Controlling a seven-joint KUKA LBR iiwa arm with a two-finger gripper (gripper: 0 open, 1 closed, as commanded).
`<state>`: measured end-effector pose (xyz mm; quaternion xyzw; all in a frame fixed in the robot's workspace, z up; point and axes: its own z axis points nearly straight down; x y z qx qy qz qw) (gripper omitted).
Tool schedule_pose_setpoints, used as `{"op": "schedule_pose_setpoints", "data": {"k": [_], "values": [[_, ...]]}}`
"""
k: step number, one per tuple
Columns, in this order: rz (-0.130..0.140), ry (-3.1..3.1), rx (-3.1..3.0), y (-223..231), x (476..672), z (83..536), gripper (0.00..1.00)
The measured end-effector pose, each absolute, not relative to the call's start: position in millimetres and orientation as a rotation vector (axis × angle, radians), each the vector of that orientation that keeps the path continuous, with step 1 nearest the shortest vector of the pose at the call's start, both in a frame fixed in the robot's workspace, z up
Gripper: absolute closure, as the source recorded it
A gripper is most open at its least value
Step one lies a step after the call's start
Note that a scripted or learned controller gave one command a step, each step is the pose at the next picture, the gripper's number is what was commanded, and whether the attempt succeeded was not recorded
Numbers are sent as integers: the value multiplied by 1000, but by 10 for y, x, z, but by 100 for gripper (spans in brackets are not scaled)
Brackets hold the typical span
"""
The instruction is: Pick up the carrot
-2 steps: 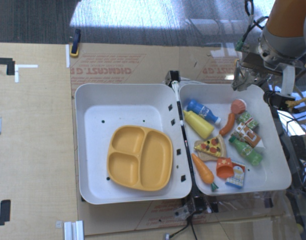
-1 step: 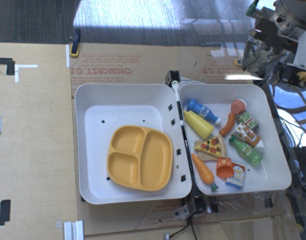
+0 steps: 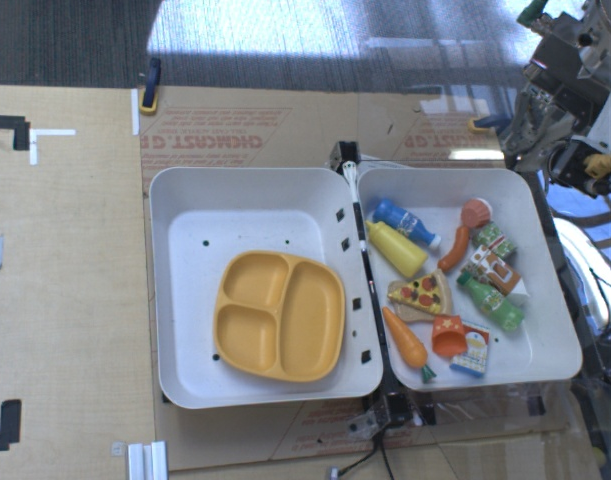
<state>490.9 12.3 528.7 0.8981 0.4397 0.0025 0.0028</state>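
Observation:
The carrot (image 3: pixel 406 338) is orange with a green stub at its near end. It lies flat in the front left part of the right bin (image 3: pixel 545 358), just below a toy pizza slice (image 3: pixel 422 294) and left of an orange cup (image 3: pixel 447 339). My gripper (image 3: pixel 533 128) hangs at the upper right, above the bin's far right corner and well away from the carrot. Nothing shows in its grasp.
The right bin also holds a blue bottle (image 3: pixel 405 221), a yellow bottle (image 3: pixel 396 247), a red sausage (image 3: pixel 455 248), a green bottle (image 3: pixel 491 302) and small cartons (image 3: pixel 493 256). A yellow divided plate (image 3: pixel 281 314) lies in the left bin (image 3: pixel 185 268).

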Motion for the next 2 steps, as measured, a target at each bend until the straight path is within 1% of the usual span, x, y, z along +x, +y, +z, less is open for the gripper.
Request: {"op": "schedule_pose_setpoints", "data": {"k": [1,2], "values": [[14,1392,2812,687,4802,5417,100],[6,1616,2691,796,4799,5402,100]]}}
